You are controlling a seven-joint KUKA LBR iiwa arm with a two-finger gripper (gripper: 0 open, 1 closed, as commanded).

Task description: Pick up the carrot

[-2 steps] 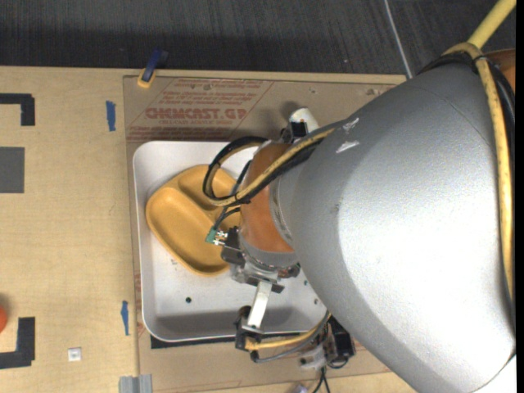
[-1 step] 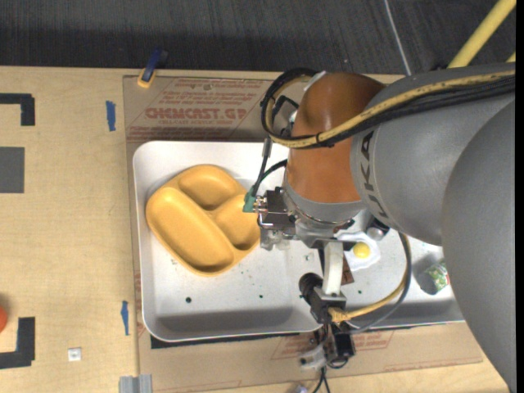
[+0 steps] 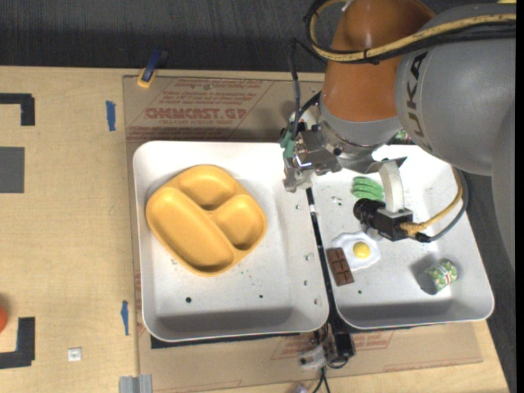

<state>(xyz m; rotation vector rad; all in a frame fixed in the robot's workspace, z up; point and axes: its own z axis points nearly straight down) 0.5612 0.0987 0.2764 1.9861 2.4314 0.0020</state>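
**A:** Fingers [image 3: 292, 178] first: were they open or closed?

**B:** You could not tell. The gripper [image 3: 300, 169] hung under the orange band of the arm [image 3: 372, 47], over the seam where the two white bins met, and the wrist hid the gap. Nothing showed between them.

**A:** And the carrot?

**B:** You could not tell which piece it was. A green ridged piece [image 3: 368, 187] lay in the right bin [image 3: 471, 297] just beside the gripper, half under the wrist. Whether that was the carrot's top, you could not say.

**A:** What else lay in that bin?

**B:** You had a toy fried egg [image 3: 360, 250] near the middle, a brown chocolate bar [image 3: 340, 266] touching its lower left edge, and a green-and-white crumpled item [image 3: 440, 275] well apart near the right corner.

**A:** The left bin?

**B:** The left bin [image 3: 155, 301] held a yellow divided plate [image 3: 205, 217].

**A:** Any writing you could read?

**B:** Red print on the cardboard sheet [image 3: 205, 97] under the bins read "CHEMCAST GP"; the smaller lines were too blurred. Dark letters on the grey arm read "UK", the rest cut off. A strip of blue tape [image 3: 110, 115] sat at the cardboard's left edge.
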